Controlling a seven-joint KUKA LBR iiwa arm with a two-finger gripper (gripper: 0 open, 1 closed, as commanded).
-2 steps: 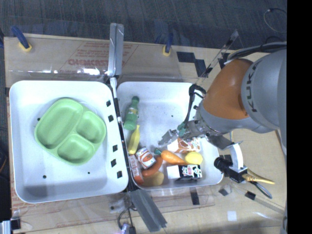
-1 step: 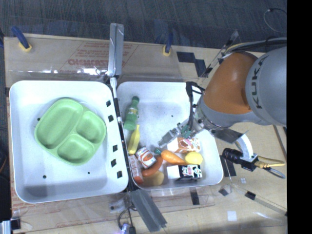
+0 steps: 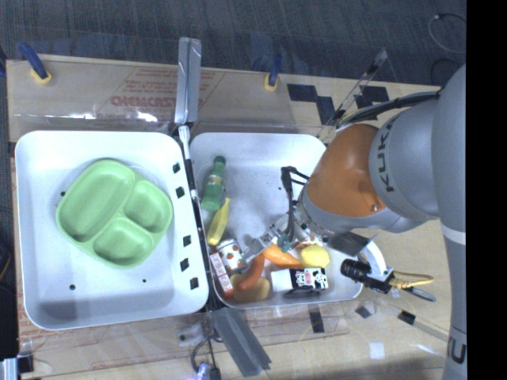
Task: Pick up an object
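The orange plastic carrot near the right white bin's front edge looks light, stiff and slippery; grip mid-body. The claw's state: cannot tell.
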